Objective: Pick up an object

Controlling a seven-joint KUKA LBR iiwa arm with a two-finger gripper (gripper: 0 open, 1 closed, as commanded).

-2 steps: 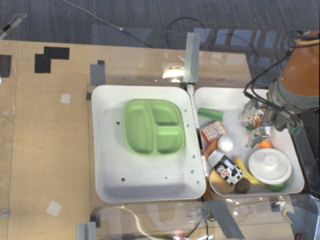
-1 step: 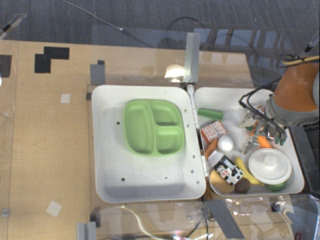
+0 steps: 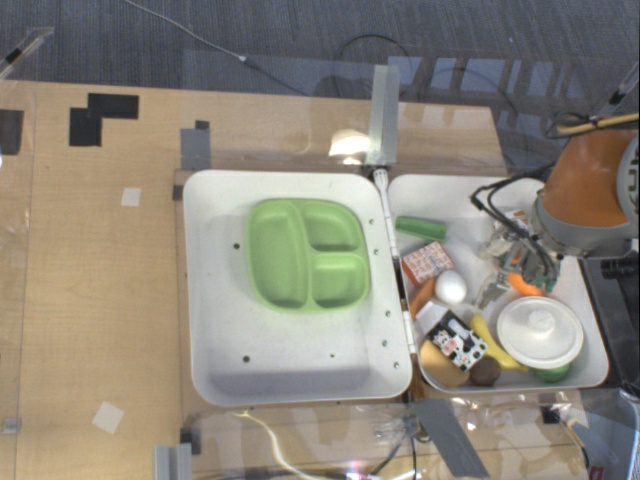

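Metal gripper hangs over cluttered right bin near a smooth white egg; its grip unreadable

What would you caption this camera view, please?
Arm's tool over cluttered right bin; green divided plate in left bin.

The worktop looks like pale wood veneer with a smooth, slightly glossy face. Both white bins appear as matt moulded plastic. The green divided plate in the left bin is smooth plastic with a soft sheen. In the right bin, a white lidded bowl looks glossy, and the white egg shines smoothly. The floor beyond is rough grey carpet.
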